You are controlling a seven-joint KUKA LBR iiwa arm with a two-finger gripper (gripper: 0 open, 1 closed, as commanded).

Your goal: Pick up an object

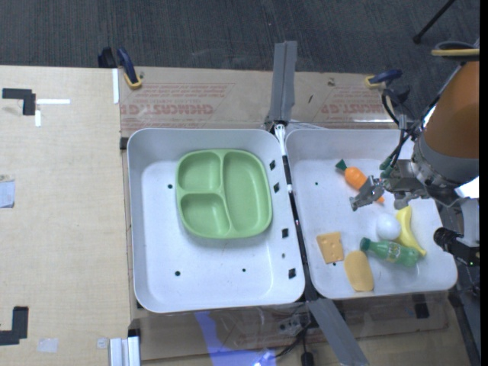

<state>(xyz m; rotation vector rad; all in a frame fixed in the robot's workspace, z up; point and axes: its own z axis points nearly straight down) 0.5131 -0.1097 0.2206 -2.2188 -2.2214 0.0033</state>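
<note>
While the green divided plate (224,194) sits alone in the left bin (152,280), the gripper (371,194) hangs in the right bin (320,158), fingers spread and empty beside the toy carrot (353,176). Beyond it lie a white egg (387,228), banana (409,232), green bottle (391,252), cheese slice (330,247) and yellow potato-like lump (359,271).

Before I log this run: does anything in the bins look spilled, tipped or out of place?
Mostly tidy. The green bottle lies on its side in the right bin, against the banana. The green plate sits flat in the left bin.
</note>
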